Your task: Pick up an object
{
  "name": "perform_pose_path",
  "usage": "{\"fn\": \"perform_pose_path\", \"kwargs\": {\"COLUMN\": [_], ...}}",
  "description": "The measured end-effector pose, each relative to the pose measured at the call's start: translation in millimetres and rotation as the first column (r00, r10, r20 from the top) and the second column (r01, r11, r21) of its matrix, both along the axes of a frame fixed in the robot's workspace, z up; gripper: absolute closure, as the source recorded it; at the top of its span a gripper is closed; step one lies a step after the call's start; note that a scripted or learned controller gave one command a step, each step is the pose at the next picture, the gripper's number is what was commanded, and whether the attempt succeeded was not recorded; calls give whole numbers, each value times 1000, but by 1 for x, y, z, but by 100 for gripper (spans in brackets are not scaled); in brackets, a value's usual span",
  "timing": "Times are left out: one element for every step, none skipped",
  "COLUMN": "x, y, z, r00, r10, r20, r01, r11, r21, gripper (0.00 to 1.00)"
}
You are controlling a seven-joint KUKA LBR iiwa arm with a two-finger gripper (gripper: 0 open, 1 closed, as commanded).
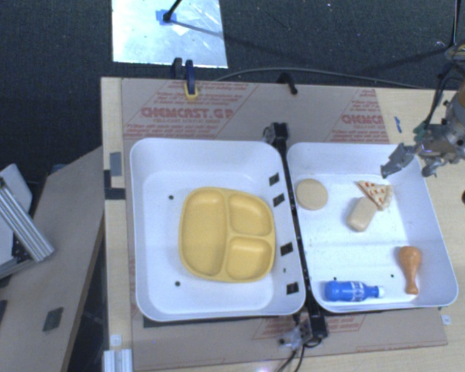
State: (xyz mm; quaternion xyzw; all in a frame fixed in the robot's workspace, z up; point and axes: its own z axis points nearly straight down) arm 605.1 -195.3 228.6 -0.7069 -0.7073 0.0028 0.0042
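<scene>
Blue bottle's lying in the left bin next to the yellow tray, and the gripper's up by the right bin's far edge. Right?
Not quite. The camera view shows the blue bottle lying in the right bin, at its near edge; the yellow tray sits alone in the left bin. The gripper is by the right bin's far edge, as you said.

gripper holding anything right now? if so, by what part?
Nothing held. The gripper hangs over the right bin's far right edge with nothing between its fingers; the pizza slice and the other items lie loose in that bin.
</scene>
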Motion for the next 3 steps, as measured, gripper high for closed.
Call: {"fn": "perform_pose_path", "kwargs": {"x": [3, 1, 0], "y": [1, 1, 0], "z": [7, -55, -97], "r00": [1000, 1000, 1000], "r10": [3, 2, 1], "r20": [11, 8, 10], "r01": [-3, -2, -1], "r11": [1000, 1000, 1000], "r21": [-2, -2, -2], "gripper": [0, 0, 0]}}
